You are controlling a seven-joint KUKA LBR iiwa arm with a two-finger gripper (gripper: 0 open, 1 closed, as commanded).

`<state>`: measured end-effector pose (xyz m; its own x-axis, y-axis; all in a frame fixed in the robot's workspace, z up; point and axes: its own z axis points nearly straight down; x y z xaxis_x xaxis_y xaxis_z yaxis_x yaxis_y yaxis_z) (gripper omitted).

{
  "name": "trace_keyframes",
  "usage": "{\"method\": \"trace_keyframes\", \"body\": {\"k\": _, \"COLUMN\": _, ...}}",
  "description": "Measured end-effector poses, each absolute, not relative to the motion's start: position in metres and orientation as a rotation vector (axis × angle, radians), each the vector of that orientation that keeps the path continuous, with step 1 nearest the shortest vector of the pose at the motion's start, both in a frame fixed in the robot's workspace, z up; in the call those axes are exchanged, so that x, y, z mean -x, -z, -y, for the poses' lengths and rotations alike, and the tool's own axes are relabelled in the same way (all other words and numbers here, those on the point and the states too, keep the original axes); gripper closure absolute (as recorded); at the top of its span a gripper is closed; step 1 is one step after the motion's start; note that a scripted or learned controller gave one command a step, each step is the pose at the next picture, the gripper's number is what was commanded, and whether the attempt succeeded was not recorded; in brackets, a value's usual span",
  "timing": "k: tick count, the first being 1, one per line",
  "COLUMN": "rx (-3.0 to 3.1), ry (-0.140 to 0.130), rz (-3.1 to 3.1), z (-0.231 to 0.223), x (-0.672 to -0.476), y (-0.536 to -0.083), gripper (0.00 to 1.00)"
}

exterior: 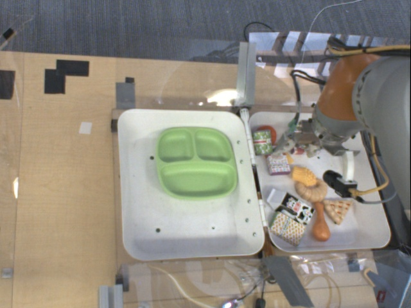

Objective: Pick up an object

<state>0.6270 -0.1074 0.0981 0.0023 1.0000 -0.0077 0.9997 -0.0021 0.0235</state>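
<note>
Nothing can be counted as picked up at this moment, so the whole of the task appears to be left. The arm [359, 95] is reached in from the right over the far part of the right bin [379, 236], and the gripper [297, 141] is lowered near the bin's far left corner; whether it is wide, narrow or closed on anything cannot be told, since the wrist hides most of it and what shows is blurred. No object is seen lifted clear of the bin floor. The candidate objects are all lying in the right bin: a small green can with a red end [263, 140] beside the dividing wall, a small pinkish packet [279, 165] just below the gripper, a yellow bumpy piece [305, 175], a tan round piece [312, 192], a toy pizza slice [338, 209], an orange drumstick-shaped toy [320, 224], a black-and-white printed box [296, 208] and a patterned packet [286, 227]. In the left bin [135, 191] a green divided plate [196, 162] is lying flat. The packet and the can are judged the nearest targets. A grasp, a lift and a check that something is held would all remain to be done.
</note>
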Motion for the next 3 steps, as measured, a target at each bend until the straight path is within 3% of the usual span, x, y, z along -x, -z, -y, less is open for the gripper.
{"method": "trace_keyframes", "body": {"k": 1, "rx": -2.219, "ry": -0.007, "rz": -2.214, "z": 0.111, "x": -0.666, "y": -0.205, "gripper": 0.0}}
{"method": "trace_keyframes", "body": {"k": 2, "rx": -2.086, "ry": -0.007, "rz": -2.339, "z": 0.156, "x": -0.671, "y": -0.098, "gripper": 0.0}}
{"method": "trace_keyframes", "body": {"k": 3, "rx": -2.205, "ry": -0.006, "rz": -2.231, "z": 0.184, "x": -0.641, "y": -0.135, "gripper": 0.0}}
